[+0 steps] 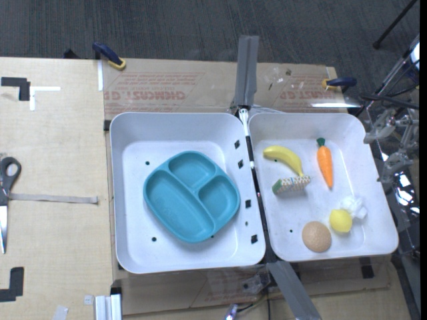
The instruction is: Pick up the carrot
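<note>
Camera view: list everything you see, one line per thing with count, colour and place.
bins: two, white, side by side on the bench
plate: one, teal, three compartments, in the left bin
banana: one, yellow, right bin, upper middle
carrot: one, orange with green top, right bin, beside the banana
block: one, grey and tan, just below the banana
lemon: one, yellow, right bin, lower right
white lump: one, touching the lemon
egg: one, tan, right bin, near edge
scissors: one pair, far left
clamps: two, blue and yellow, back edge
</note>
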You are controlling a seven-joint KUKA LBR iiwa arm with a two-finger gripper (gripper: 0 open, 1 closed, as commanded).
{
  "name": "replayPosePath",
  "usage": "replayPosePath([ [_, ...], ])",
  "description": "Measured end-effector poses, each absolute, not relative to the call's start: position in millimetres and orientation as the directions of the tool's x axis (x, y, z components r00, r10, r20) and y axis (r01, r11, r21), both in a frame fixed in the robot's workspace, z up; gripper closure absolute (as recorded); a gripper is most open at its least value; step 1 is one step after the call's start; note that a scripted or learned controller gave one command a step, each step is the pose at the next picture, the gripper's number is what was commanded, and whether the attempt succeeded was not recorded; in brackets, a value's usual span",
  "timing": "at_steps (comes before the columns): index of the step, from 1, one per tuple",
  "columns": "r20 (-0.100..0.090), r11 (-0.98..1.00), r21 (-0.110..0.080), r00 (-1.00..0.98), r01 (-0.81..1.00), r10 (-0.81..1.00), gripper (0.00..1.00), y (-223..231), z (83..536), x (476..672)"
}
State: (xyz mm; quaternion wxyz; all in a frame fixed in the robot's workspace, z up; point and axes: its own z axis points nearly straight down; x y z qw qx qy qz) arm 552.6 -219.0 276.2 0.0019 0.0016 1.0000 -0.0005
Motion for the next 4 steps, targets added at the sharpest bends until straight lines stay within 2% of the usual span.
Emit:
replayPosePath([
  [1, -0.003, 0.999, -0.001, -0.999, -0.046, -0.046, 0.0, -221.2, 120.7, 551.2],
  [2, -0.005, 1.0, 0.0, -1.0, -0.029, -0.029, 0.0, -182.4, 92.5, 591.6],
  [3, -0.01, 0.999, -0.003, -0.999, -0.032, -0.032, 1.0, -182.0, 103.4, 593.7],
  [4, -0.008, 1.0, 0.0, -1.0, 0.019, 0.019, 1.0, -123.4, 245.4, 639.0],
])
